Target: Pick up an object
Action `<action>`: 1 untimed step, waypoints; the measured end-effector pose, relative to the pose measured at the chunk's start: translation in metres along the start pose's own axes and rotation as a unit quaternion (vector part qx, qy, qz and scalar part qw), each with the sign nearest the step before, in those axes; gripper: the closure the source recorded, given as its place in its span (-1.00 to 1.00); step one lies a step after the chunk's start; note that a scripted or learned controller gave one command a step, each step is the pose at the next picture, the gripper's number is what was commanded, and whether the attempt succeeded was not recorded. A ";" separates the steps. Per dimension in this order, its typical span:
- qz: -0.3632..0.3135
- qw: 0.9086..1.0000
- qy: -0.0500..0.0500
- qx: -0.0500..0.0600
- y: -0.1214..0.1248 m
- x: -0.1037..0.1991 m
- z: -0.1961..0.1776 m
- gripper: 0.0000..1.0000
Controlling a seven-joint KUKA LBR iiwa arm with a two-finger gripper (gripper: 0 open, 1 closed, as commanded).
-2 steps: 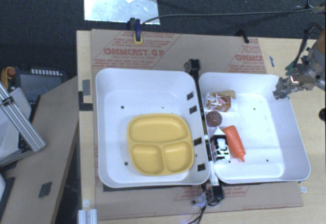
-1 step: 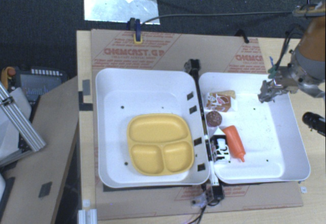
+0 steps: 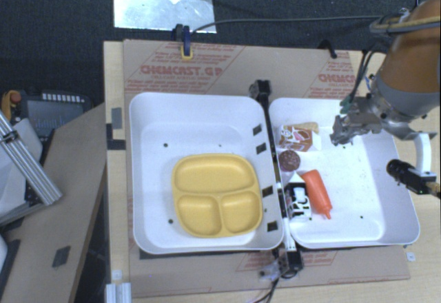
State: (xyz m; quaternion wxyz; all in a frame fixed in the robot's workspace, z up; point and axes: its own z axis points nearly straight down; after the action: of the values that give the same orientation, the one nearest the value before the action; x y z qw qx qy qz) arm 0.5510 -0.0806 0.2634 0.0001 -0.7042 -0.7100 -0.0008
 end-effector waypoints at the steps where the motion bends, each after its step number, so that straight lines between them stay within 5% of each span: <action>1: -0.001 1.000 0.000 0.000 -0.004 0.049 0.000 1.00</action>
State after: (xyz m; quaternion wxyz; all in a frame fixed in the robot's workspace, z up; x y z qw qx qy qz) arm 0.5462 -0.0312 0.2639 0.0001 -0.7037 -0.7105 -0.0012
